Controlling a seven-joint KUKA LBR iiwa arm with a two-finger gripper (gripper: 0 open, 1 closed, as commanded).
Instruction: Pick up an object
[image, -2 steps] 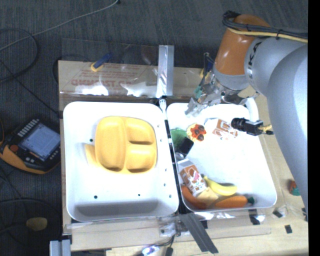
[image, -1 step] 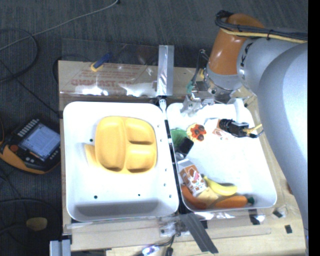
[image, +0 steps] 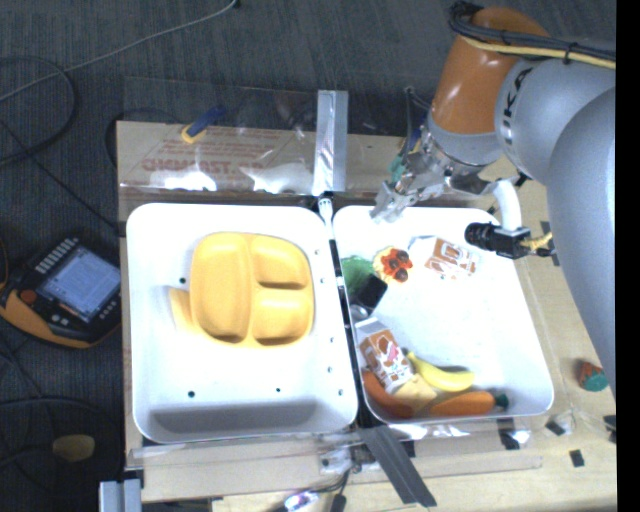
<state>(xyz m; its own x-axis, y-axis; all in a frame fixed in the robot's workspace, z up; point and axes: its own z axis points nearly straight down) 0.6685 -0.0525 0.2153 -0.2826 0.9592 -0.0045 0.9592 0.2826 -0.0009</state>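
My gripper (image: 392, 203) hangs over the far left corner of the right bin (image: 500, 320), above the bin's rim. Nothing shows between its fingers. Just below it in the bin lie a small round item with red spots (image: 393, 263), a green item (image: 354, 270) and a black piece (image: 368, 293). A white and orange packet (image: 449, 259) lies to the right of these. Along the bin's near edge sit a carton with brown print (image: 386, 359), a banana (image: 442, 375) and a carrot (image: 455, 404).
The left bin (image: 160, 390) holds a yellow divided tray (image: 251, 287). Clear plastic sheeting (image: 230, 150) lies behind the bins. A handheld device (image: 68, 288) rests on the floor at the left. The arm's grey body fills the upper right.
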